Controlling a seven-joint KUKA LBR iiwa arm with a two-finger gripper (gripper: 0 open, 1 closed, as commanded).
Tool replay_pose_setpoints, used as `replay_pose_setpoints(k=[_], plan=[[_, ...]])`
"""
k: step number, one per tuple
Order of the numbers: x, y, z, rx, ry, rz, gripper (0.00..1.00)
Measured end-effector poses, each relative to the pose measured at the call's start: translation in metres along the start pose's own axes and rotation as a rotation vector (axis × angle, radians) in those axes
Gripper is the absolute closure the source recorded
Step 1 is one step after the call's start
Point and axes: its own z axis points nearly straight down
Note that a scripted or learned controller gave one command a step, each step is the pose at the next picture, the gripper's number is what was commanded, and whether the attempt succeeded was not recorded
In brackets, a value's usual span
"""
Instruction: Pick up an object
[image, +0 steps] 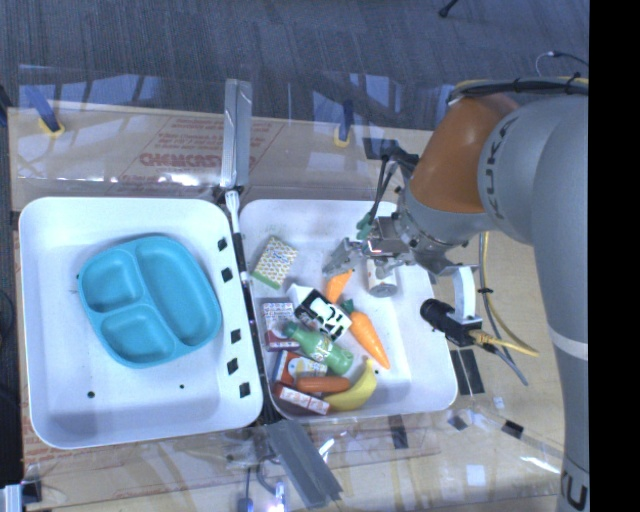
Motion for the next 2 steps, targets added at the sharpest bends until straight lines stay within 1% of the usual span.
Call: replay_pose_setpoints(k=[1, 2], plan=[[-0.021, -0.007, 0.084, -0.026, -0.002, -0.029, 0.00], [-0.032, -0.001, 0.090, -0.033, 0.000, -0.093, 0.00]])
